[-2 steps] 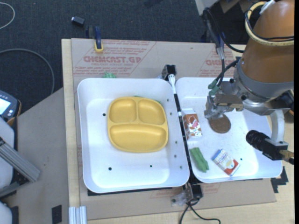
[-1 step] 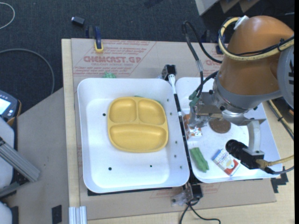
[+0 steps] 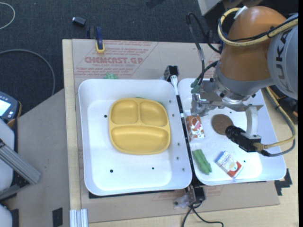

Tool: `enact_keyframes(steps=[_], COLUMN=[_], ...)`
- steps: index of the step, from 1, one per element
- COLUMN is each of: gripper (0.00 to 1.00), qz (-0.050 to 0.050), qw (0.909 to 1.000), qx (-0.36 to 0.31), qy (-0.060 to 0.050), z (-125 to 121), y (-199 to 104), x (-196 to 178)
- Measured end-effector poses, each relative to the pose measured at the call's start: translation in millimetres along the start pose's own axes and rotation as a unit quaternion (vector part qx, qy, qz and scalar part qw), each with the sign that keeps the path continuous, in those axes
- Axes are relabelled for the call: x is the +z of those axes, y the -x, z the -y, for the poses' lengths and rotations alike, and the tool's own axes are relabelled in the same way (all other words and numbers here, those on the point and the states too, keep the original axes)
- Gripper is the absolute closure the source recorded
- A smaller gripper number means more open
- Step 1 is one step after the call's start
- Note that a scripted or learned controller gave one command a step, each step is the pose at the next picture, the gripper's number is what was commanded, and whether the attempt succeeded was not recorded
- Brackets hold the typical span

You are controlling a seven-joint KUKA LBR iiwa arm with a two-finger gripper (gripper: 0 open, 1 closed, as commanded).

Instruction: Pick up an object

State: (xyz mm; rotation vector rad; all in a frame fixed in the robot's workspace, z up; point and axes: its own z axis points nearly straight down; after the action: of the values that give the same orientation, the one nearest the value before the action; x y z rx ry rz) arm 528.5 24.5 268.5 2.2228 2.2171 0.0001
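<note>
Bins sat side by side on the bench, and the divider point(image 3: 182, 126) between them serves as the landmark for everything else. Just right of the divider, in the right bin point(image 3: 272, 171), lay a small red-and-white packet point(image 3: 195, 128), with a green object point(image 3: 202, 161) below it, also close to the divider. Farther right of the divider were a brown disc point(image 3: 221, 124) and a red, white and blue packet point(image 3: 228, 163). The gripper point(image 3: 202, 100) hung above the red-and-white packet (its fingers were masked by the wrist hardware, so I cannot tell their state). Left of the divider, the left bin point(image 3: 94, 174) held a yellow compartment plate point(image 3: 139, 126).
</note>
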Motion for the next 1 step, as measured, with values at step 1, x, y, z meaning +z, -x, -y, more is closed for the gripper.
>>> enact_keyframes(steps=[1], gripper=[1.00], qz=[-0.002], qw=[1.0000], qx=[-0.006], qy=[-0.003], z=[28.1], y=[-85.5], x=[7.1])
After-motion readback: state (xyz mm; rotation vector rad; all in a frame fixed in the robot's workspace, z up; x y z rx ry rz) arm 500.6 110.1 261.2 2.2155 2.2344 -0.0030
